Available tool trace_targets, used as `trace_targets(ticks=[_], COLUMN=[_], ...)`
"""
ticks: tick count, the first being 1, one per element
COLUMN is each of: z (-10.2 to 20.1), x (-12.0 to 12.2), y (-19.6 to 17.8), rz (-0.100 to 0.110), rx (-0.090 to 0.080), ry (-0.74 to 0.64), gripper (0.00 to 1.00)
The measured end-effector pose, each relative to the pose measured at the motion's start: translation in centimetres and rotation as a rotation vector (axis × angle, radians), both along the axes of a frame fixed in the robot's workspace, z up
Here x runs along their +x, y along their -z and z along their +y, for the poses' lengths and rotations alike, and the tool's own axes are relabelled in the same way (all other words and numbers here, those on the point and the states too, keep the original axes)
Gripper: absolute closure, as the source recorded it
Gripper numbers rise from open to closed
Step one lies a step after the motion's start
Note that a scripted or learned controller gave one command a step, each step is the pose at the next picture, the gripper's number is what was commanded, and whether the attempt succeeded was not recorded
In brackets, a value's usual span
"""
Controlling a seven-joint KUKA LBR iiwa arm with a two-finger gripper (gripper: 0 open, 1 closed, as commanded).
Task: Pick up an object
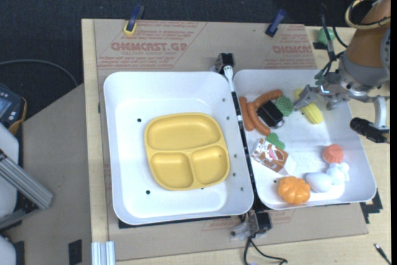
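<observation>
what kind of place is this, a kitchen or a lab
Most likely a robotics lab bench, not a kitchen: two white bins sit clamped on a protective board, the food is toy pieces like a pumpkin and corn, and cables trail over dark carpet.

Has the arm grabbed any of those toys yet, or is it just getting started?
Nothing looks picked up yet. The gripper sits low in the right bin, next to the yellow corn. The pumpkin and sausages lie untouched, so grasping and lifting remain.
</observation>
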State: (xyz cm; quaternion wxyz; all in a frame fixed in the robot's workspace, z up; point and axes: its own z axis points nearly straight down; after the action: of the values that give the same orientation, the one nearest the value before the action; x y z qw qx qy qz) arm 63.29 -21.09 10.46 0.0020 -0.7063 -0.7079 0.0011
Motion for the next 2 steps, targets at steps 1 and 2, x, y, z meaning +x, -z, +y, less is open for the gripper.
trace_targets(ticks=[1, 2], z=[0.2, 0.1], x=[0.0, 0.2], y=[2.1, 0.8], rz=[-0.002, -0.006], rx=[0.001, -0.002], ry=[0.000, -0.001], gripper=[0.00, 1.00])
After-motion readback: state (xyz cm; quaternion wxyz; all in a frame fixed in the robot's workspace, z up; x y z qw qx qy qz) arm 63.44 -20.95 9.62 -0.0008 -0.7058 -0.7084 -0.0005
